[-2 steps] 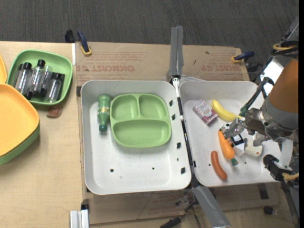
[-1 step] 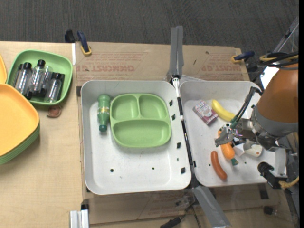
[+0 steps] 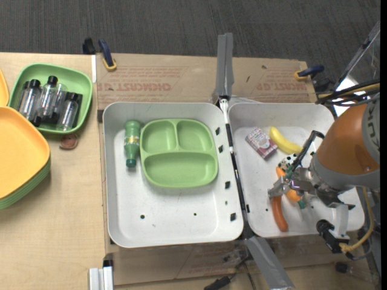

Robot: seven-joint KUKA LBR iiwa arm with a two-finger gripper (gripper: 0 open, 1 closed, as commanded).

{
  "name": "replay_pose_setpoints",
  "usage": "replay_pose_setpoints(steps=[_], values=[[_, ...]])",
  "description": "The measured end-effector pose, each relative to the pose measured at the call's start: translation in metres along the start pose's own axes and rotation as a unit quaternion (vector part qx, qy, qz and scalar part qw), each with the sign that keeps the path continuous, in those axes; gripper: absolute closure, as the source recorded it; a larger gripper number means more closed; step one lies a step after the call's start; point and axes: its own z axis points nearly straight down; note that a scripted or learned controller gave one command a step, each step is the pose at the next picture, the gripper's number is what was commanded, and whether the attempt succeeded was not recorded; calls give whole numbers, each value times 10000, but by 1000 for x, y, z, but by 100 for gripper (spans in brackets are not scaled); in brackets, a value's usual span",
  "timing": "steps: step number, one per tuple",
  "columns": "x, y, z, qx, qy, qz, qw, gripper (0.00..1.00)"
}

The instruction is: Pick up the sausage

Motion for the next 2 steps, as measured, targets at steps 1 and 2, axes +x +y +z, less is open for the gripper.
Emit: replay_pose_setpoints(steps=[1,2], values=[[-1,0,-8,-1,-2,23,10000,100],[-11,3,-1,-16,-2,-9,10000,100]])
